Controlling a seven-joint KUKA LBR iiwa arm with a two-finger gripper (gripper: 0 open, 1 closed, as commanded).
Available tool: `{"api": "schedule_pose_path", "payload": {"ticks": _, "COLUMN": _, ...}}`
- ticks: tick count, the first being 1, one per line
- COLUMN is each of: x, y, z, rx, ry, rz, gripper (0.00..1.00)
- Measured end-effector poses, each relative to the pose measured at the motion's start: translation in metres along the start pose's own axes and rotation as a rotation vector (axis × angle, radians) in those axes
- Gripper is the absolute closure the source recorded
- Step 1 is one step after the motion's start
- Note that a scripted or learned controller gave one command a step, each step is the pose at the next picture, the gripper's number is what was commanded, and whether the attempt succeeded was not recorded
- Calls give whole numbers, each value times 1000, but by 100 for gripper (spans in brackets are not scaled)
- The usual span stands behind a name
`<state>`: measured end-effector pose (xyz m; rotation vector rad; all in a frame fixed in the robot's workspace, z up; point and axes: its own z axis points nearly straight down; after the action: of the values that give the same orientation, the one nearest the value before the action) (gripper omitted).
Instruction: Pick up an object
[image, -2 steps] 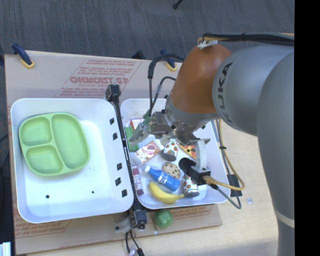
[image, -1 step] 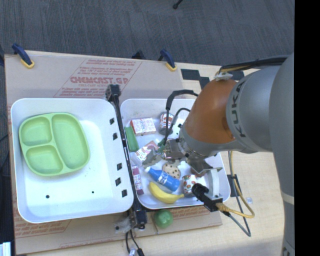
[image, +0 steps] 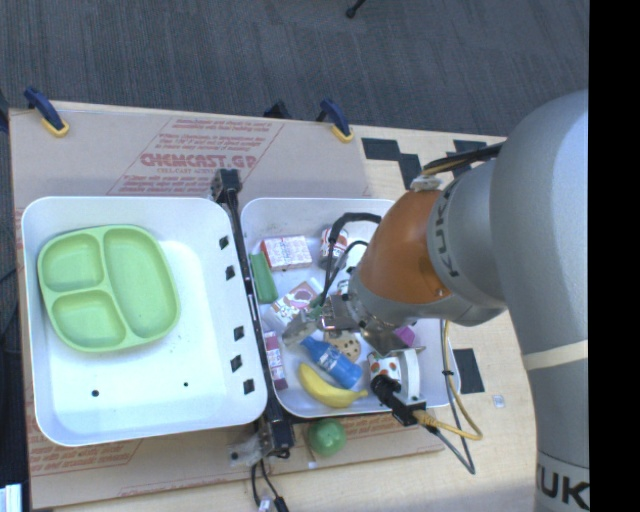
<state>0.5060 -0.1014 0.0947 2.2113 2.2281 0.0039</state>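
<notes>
Objects lying in the right bin (image: 290, 212), none picked up yet.

Banana (image: 330, 388), blue bottle (image: 333, 363), pink and white box (image: 285, 250) and green stick (image: 262, 278) all down on the bin floor. Gripper (image: 322, 320) low over the middle of the pile, just above the blue bottle, mostly hidden under the orange band (image: 400, 255). Cannot tell if open or closed. Nothing seen held. Green plate (image: 105, 285) alone in the left bin (image: 150, 385); green ball (image: 325, 436) outside, near the front edge. Reaching down looks done. Left to do: grab one thing, maybe the bottle, and lift it clear.
</notes>
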Motion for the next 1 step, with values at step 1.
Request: {"api": "schedule_pose_path", "payload": {"ticks": 1, "x": -2, "y": 1, "z": -11, "rx": -3, "ry": -6, "rz": -4, "gripper": 100}}
